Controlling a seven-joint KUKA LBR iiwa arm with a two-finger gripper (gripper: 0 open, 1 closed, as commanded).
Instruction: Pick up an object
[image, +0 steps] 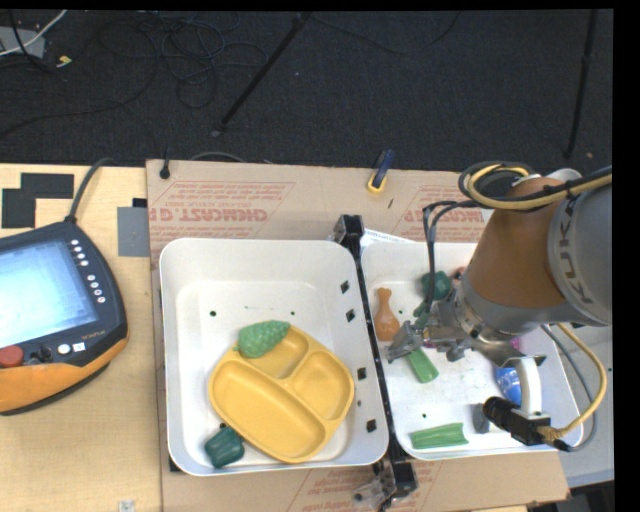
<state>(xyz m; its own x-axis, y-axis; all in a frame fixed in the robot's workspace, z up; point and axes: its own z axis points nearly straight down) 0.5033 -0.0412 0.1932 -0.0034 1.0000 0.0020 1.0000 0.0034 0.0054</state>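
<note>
Cardboard covers the bench (250, 205) under two white bins. Reaching in from the right, the grey and orange arm (530, 265) holds its gripper (415, 340) low in the right bin (400, 262) — whether it is open or closed cannot be made out. A green stick (422, 366) lies just beside it, an orange peg (385, 314) nearby, a green block (438, 436) further forward. The left bin (190, 300) holds a yellow divided tray (285, 395) — a green leafy piece (263, 337) rests on it.
</note>
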